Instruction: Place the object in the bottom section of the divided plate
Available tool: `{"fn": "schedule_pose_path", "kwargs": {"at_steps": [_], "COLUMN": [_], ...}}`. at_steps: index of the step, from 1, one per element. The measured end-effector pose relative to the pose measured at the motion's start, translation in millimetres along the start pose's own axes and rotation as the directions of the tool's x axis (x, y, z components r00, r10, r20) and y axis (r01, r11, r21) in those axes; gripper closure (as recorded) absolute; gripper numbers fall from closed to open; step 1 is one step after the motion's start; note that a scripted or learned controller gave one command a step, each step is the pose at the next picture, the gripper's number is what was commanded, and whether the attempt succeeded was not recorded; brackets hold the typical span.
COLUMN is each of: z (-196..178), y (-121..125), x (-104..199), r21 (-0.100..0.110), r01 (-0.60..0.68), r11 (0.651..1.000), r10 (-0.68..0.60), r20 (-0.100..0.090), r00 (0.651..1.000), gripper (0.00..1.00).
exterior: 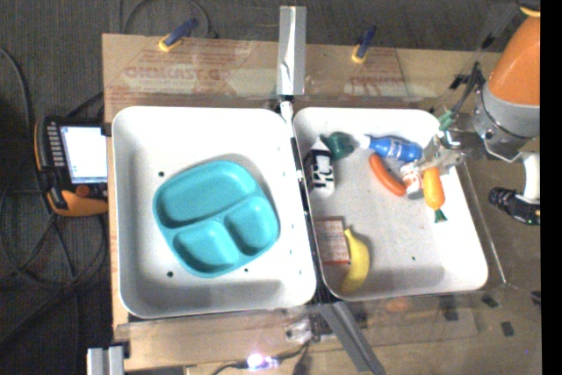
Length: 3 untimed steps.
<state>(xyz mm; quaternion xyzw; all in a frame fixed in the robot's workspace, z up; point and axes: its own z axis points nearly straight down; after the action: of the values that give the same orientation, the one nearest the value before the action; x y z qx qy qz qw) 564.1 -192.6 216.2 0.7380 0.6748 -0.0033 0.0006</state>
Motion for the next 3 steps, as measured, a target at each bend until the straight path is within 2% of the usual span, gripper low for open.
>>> {"fn": "schedule_pose_path", "kwargs": {"at_steps": [1, 2, 3], "z": [-106, -52, -6], "y": [19, -1, -21], "x": [31, 98, 153], "r21": [-0.003, 0.0, -0.002], "r01": [0.19, 0.012, 0.24], "r11": [0.982, 1.0, 0.971], "r10": [-0.19, -0.012, -0.24], "r20": [0.0, -0.006, -0.006], "r00": [0.982, 1.0, 0.971], "gripper": [1.0, 1.0, 1.0]}}
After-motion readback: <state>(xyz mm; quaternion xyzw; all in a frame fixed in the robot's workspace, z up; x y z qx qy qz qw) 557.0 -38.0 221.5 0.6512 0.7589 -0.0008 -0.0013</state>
